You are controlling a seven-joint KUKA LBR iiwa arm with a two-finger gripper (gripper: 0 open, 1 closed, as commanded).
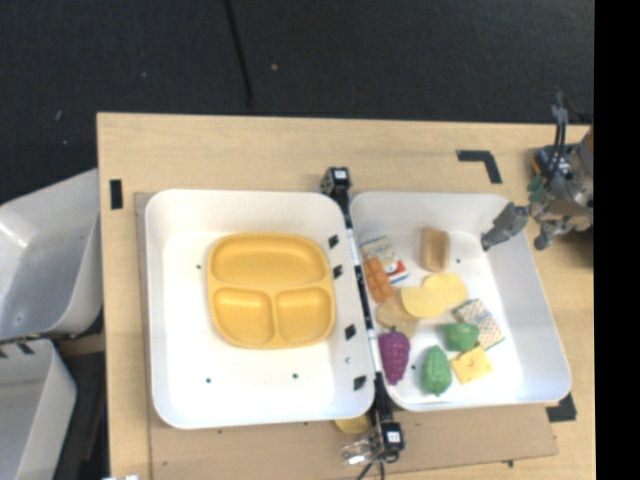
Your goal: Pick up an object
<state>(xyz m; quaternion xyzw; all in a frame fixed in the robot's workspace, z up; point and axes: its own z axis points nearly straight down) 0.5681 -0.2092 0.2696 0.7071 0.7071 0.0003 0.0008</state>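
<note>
The right bin (530, 308) holds a cluster of toy foods along its left half. Among them are a tan block (433, 249), an orange piece (377, 279), a pale yellow flat piece (436, 295), purple grapes (394, 355), a green lump (436, 371), a smaller green piece (460, 336) and a yellow cube (471, 366). My gripper (525, 230) hovers at the bin's upper right corner, well to the right of the tan block and apart from every item. Nothing is seen in its grasp.
The left bin (180, 368) carries a yellow divided plate (270, 288) at its middle. A patterned packet (479, 318) and a white and red packet (381, 256) also lie in the right bin. Black clips (338, 179) mark the seam between the bins.
</note>
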